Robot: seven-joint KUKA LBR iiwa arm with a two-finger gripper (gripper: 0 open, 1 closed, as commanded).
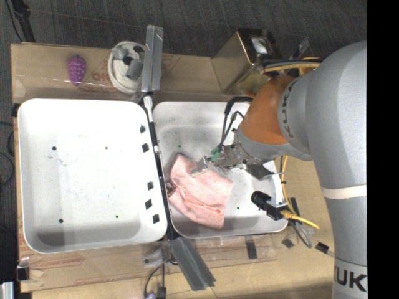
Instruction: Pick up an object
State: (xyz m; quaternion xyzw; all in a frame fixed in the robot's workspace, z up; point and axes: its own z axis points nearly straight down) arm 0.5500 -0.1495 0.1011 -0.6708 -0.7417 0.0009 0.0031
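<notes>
Pink cloth (198,193), crumpled and folded, lies toward six o'clock in the right bin (187,114), its upper edge touching the gripper (209,162) at twelve o'clock; finger opening and grasp cannot be determined.

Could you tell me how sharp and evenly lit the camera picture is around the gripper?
Camera view: even, soft light; the white bins look bright without harsh glare; the pink cloth is reasonably sharp; the gripper is small, dark and slightly blurred under the arm's wrist.
</notes>
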